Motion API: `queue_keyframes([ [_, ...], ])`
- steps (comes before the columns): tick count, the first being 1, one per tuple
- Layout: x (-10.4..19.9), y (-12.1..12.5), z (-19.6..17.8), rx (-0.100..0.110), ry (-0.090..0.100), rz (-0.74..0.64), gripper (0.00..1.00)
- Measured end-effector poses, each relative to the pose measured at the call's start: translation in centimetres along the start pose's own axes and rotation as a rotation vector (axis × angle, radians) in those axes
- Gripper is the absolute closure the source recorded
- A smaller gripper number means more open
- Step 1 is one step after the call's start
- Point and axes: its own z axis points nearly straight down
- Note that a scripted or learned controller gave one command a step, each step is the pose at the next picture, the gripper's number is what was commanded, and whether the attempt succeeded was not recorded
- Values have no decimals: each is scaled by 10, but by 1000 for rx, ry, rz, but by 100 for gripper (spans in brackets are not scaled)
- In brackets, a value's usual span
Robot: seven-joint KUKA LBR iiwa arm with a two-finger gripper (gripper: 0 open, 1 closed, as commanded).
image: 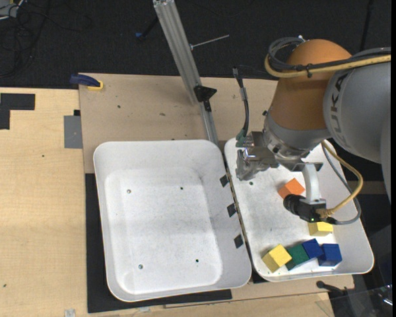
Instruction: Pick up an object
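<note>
Camera view: we've got the tool point(245, 166) low inside the right bin point(356, 259), far end. Can't tell its state. Orange block point(294, 187) sits nearby; yellow, green and blue blocks point(302, 253) cluster at the bin's near edge.

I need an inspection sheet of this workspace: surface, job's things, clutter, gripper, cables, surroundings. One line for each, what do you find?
Surface: wooden bench bearing a left bin and a right bin, side by side.
Job's things: in the right bin, an orange block, a small yellow block, a larger yellow block, a green block and two blue blocks near the front edge.
Clutter: a yellow and blue clamp at the bench's far edge.
Gripper: gripper hangs over the right bin's far left corner; nothing seen between its fingers.
Cables: yellow and black cable looping beside the arm.
Surroundings: slanted metal rail, dark floor behind.
</note>
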Motion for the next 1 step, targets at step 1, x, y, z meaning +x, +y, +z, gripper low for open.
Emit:
queue_keyframes([
  [1,53,-14,15,1,-1,1,100],
])
